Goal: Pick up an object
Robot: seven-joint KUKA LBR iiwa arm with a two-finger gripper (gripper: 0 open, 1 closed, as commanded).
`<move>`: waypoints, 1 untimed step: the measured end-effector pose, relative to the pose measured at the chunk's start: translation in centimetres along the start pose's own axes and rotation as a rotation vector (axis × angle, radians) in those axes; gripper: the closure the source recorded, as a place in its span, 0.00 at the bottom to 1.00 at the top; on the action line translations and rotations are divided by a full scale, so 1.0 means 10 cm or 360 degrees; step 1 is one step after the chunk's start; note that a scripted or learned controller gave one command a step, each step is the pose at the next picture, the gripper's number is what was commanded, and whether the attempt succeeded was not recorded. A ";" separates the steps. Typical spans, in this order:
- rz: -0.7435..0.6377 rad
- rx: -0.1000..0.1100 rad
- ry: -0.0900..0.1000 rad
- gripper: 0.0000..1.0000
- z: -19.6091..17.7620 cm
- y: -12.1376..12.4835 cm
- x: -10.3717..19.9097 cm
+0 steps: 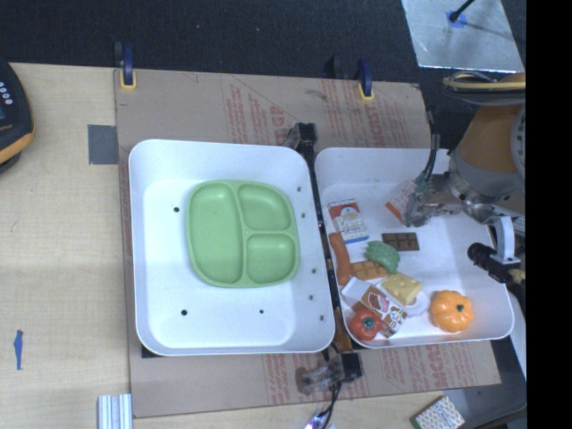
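Over the right bin [500, 329], the claw [416, 211] points down.

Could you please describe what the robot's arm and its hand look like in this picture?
The arm enters from the right: a rounded grey body with a broad orange band above the wrist. Below it, the hand is a compact cluster of grey and silver metal parts over the right bin, too small and blurred to make out any markings. A black fitting with a pale ring juts out beside the arm.

bins [152, 266] wht | plate [241, 232] lt grn | pumpkin [450, 311] orng | choc bar [400, 241] brn
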State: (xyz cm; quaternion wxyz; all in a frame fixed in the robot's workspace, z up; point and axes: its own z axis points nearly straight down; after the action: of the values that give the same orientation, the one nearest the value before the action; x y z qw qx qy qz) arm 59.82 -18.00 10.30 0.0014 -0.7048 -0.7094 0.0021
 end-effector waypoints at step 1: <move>0.0000 0.0001 0.0000 0.00 0.00 0.00 0.00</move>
State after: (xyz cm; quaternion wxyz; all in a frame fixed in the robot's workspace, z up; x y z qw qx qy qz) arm 59.80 -18.00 10.25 0.0016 -0.7047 -0.7095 0.0023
